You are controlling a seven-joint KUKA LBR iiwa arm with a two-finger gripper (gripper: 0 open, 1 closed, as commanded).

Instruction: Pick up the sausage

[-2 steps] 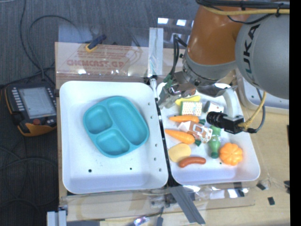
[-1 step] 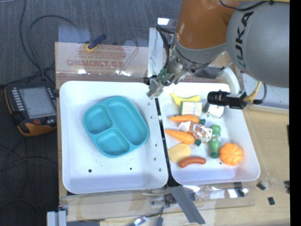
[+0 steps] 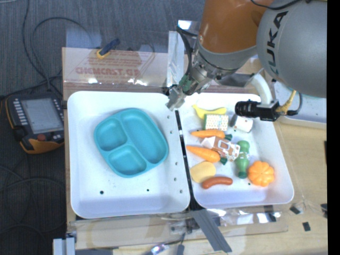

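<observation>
Reddish-brown, the sausage (image 3: 217,182) lies at the right bin's (image 3: 284,187) six o'clock edge, while the tool (image 3: 175,96), grip state impossible to tell, hangs at eleven o'clock.

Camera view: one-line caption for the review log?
Gripper poised over the bins' divider, far from the sausage lying near the right bin's front edge.

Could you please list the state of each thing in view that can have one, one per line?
sausage: lying flat in the right bin, not gripped
gripper: up over the rims between the two bins, nothing visibly held
blue tray: flat in the left bin, compartments bare
orange pumpkin: upright, right bin
two carrots: lying flat, right bin
</observation>
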